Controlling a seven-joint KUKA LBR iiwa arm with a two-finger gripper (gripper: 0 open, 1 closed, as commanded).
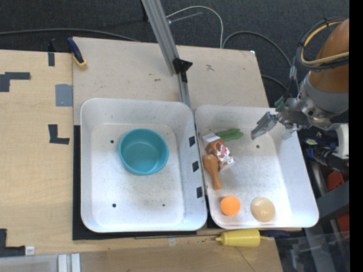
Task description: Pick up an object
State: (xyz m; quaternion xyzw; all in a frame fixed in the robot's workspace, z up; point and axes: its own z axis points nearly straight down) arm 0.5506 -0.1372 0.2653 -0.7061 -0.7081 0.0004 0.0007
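Observation:
The right bin (295, 169) holds a green pod-shaped piece (229, 134), a red-and-white packet (219, 150), a brown wooden spoon-like piece (212, 169), an orange ball (230, 205) and a pale egg-shaped object (262, 208). My gripper (262, 126) hangs over the bin's upper right part, to the right of the green piece and apart from it. Nothing shows between its fingers. A teal bowl (143, 151) sits in the left bin (96, 208).
A yellow bottle (243, 238) lies on the bench just below the right bin's front rim. A grey metal pole (163, 33) slants down to the divide between the bins. Cables run behind the bench. A blue-and-yellow clamp (76, 52) sits at the back left.

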